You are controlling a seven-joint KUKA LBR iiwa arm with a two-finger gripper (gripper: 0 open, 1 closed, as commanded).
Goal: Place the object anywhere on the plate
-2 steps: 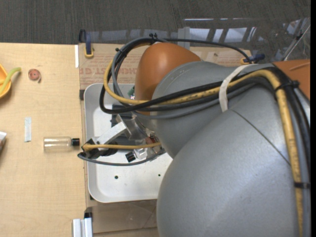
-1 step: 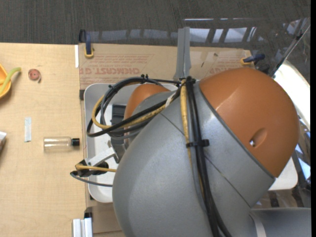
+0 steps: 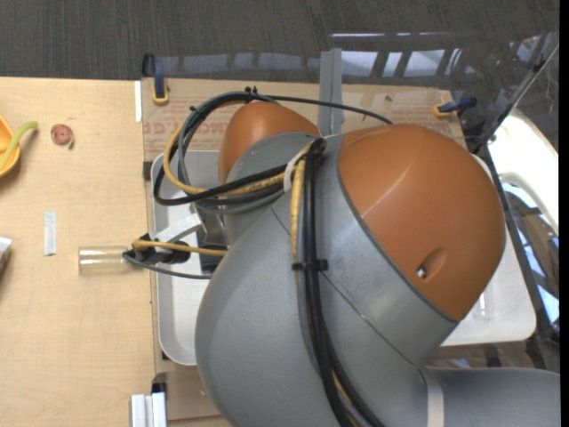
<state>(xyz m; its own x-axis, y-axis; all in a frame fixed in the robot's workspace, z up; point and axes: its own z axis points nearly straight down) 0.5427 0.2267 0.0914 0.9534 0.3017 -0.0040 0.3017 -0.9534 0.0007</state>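
The arm [image 3: 356, 283] bulks over most of the scene, its grey shell and orange dome reaching in from the right and covering both bins. Black and yellow cables [image 3: 222, 185] loop off it toward the left. Under it, a strip of the left white bin [image 3: 173, 327] shows along its left wall, and a corner of the right bin [image 3: 498, 323] shows at the right. The wooden bench [image 3: 71, 238] lies open on the left.

On that bench, far left, sits part of an orange and green item [image 3: 9, 145], with a small reddish disc [image 3: 60, 133] just right of it. Nearer, a small pale strip [image 3: 50, 234] lies flat, and a clear tube [image 3: 102, 258] lies on its side beside the left bin's wall.

The pincer is somewhere beneath the arm's body, and whether it is apart, together or clamped on anything cannot be told. Neither the object to be placed nor the plate can be identified; both are likely hidden in the bins under the arm. How the object will handle, and where to take hold of it, cannot be judged until the arm clears the bins.
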